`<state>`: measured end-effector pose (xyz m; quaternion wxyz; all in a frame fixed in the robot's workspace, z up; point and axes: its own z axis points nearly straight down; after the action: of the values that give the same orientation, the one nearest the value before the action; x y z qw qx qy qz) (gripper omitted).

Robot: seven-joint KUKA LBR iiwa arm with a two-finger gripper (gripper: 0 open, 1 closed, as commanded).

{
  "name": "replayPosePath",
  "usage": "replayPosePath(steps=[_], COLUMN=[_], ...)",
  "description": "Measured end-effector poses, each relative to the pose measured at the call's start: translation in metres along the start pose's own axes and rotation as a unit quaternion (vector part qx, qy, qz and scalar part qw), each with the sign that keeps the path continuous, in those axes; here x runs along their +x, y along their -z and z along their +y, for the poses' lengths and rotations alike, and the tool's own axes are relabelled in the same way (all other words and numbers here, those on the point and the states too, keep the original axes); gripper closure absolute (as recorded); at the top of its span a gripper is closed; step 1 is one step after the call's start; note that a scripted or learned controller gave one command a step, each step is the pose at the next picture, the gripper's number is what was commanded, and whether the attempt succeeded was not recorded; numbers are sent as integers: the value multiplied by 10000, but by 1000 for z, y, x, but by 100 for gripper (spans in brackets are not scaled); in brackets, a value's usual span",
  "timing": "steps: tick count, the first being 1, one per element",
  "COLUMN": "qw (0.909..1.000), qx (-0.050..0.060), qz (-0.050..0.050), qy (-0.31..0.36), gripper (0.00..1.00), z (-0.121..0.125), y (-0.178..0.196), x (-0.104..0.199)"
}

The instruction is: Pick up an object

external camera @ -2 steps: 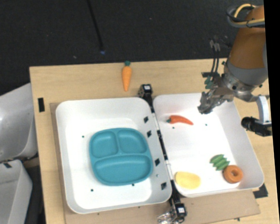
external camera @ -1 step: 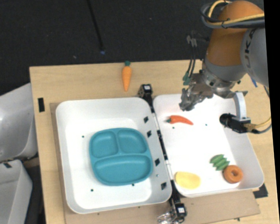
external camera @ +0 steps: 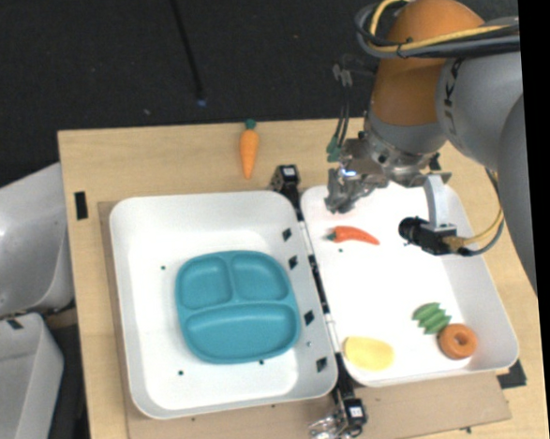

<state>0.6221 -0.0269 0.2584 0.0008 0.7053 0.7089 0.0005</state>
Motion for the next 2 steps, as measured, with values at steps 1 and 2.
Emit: replayPosePath(steps=[1, 2], qw=[10000, 10000], qx=[-1, -1], qz=[4, 5], qy=[6, 7], gripper=[100, 100], z=[8, 17], y=[2, -7], x=[52, 105])
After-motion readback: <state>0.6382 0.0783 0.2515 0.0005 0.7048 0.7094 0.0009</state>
